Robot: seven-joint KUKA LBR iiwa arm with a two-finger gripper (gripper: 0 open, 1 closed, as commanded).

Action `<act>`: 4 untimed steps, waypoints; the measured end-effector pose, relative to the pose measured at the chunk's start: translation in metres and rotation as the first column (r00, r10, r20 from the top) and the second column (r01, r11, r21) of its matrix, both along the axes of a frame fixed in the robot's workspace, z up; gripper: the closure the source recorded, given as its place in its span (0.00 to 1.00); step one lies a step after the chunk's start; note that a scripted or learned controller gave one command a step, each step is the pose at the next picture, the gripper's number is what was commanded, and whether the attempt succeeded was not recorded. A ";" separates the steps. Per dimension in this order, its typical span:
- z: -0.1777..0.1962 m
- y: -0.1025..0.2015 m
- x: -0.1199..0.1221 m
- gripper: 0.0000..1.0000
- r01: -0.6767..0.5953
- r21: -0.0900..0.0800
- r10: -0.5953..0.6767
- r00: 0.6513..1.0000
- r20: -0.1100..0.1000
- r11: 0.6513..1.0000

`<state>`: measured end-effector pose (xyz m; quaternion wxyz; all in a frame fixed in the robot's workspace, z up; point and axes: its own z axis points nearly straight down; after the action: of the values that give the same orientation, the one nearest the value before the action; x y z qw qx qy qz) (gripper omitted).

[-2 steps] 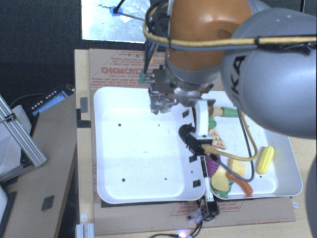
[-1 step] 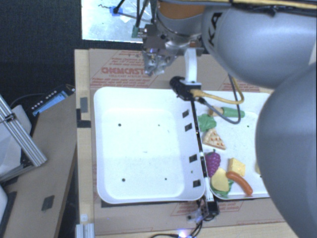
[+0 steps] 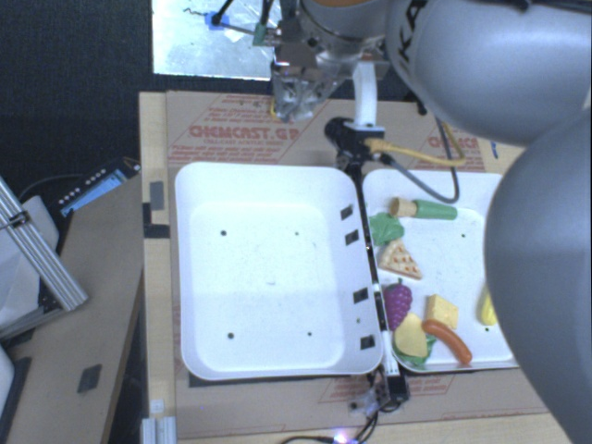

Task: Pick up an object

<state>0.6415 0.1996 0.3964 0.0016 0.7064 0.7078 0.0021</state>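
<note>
The hand (image 3: 294, 100) hangs beyond the left bin (image 3: 199, 248), toys in the right bin (image 3: 462, 257).

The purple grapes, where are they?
In the camera view the purple grapes lie in the right bin, against its left wall near the front. The pizza slice is just behind them and the yellow cheese block to their right.

Two bins (image 3: 268, 178) – perhaps eight toy foods (image 3: 402, 261).
</note>
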 end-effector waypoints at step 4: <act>0.001 -0.066 -0.062 1.00 0.005 -0.003 -0.005 1.000 -0.011 1.000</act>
<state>0.5796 0.1338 0.3971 -0.0011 0.7081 0.7061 -0.0028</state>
